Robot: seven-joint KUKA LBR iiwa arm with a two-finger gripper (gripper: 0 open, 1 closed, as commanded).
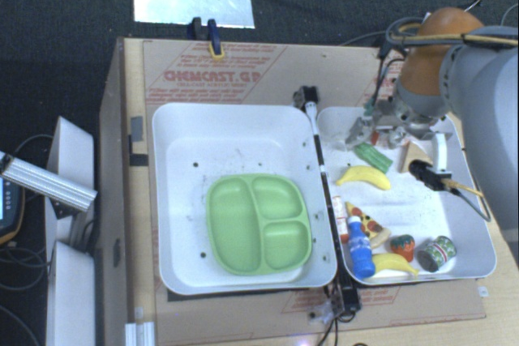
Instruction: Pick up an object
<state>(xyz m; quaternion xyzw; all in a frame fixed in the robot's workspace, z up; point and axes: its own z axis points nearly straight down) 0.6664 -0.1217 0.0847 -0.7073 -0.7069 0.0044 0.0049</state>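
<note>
My gripper (375, 134) hangs low over the back of the right bin (478, 251), under the grey arm with its orange band (442, 24). Just in front of the gripper lies a flat green block (371, 155), and a yellow banana (365, 176) lies in front of that. A tan wooden block (415, 154) sits to the gripper's right. Nothing is visibly held.
The right bin's front holds a blue bottle (360, 251), a toy pizza slice (371, 227), a red fruit (402, 245), a small can (438, 253) and a second banana (395, 263). A green divided plate (259, 223) lies in the left bin (174, 174).
</note>
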